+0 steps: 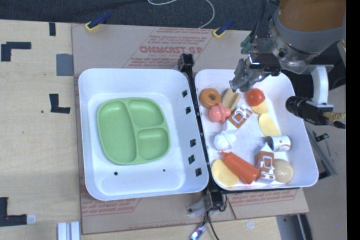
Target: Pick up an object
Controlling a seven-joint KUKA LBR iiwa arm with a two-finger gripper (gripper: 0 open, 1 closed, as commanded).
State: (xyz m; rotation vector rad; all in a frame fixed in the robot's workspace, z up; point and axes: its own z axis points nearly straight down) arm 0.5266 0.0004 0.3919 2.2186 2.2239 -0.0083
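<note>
The right bin (301,121) holds several toy foods: a brown doughnut (210,97), a pink piece (219,114), a tan piece (230,99), a red tomato (255,96), a yellow banana-like piece (268,124), an orange carrot (239,166) and a white-and-brown carton (241,117). My gripper (243,79) hangs over the bin's far side, just above the tan piece and left of the tomato. Nothing shows between its fingers.
The left bin (90,121) holds a green divided plate (134,130). More toys lie at the right bin's near end: a yellow disc (223,175), a beige ball (283,171), a small carton (265,163). A white cable (185,0) runs behind the bins.
</note>
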